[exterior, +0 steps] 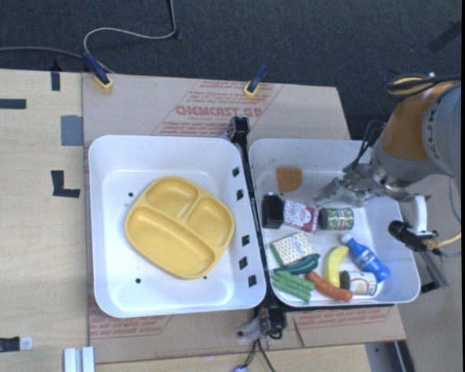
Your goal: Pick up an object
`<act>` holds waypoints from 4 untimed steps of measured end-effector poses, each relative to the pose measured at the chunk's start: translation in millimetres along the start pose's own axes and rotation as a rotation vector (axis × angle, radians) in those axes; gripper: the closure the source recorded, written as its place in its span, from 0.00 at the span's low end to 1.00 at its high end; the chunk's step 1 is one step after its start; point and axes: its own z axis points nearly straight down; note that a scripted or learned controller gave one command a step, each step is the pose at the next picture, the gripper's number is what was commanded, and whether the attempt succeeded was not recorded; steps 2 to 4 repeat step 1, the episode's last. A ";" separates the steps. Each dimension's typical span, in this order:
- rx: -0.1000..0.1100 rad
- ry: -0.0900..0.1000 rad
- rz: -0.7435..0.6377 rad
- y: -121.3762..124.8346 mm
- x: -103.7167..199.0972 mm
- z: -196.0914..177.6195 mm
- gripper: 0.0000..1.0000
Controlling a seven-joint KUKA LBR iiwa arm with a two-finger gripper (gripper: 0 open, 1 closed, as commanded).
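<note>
My gripper point(342, 191) hangs low over the upper right part of the right bin point(318, 152), coming in from the orange-banded arm point(415, 130). Just below it lies a small can with a green label point(337, 219) on its side, close to the gripper; whether they touch I cannot tell. Left of the can lies a pink-labelled bottle with a dark cap point(291, 214). A brown square piece point(289, 179) lies to the upper left. Nearer the front are a checkered packet point(291, 248), green vegetables point(296, 277), a carrot point(329, 287), a banana point(335, 263) and a blue bottle point(366, 258).
The left bin point(112, 169) holds a yellow divided plate point(182, 225). A black divider point(246, 208) runs between the bins. Both stand on a cardboard sheet point(209, 111) held by clips. A small white jar point(362, 285) lies at the right bin's front corner.
</note>
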 end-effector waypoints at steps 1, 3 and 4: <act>0.003 0.002 -0.001 -12.8 -10.1 10.6 0.00; 0.003 0.002 -0.001 -12.8 -10.1 10.6 0.00; 0.003 0.002 -0.001 -12.8 -10.1 10.6 0.00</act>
